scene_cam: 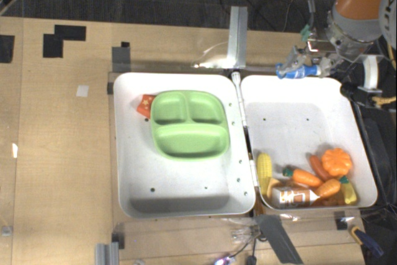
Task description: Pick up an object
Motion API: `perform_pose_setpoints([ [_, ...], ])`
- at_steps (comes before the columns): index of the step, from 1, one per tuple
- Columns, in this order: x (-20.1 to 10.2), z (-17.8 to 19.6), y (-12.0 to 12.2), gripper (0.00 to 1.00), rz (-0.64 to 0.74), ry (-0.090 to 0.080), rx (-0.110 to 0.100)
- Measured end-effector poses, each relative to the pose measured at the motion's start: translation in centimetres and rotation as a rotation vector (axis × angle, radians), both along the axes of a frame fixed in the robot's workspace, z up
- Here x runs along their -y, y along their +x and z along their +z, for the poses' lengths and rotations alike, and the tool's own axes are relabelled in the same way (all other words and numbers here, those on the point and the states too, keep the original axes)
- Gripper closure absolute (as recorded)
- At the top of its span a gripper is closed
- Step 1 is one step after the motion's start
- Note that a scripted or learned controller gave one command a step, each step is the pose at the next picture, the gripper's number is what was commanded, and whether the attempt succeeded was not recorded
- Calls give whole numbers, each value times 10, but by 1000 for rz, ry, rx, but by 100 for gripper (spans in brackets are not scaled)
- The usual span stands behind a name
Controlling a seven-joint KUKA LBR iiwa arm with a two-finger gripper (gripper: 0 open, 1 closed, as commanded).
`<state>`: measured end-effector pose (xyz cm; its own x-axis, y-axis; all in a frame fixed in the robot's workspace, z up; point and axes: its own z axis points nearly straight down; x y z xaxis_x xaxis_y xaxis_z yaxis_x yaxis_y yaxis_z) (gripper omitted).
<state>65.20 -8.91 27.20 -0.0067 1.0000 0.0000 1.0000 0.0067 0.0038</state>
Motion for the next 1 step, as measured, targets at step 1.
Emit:
perform_pose_setpoints([
  [1, 36, -86, 16, 0, 193, -1, 0],
])
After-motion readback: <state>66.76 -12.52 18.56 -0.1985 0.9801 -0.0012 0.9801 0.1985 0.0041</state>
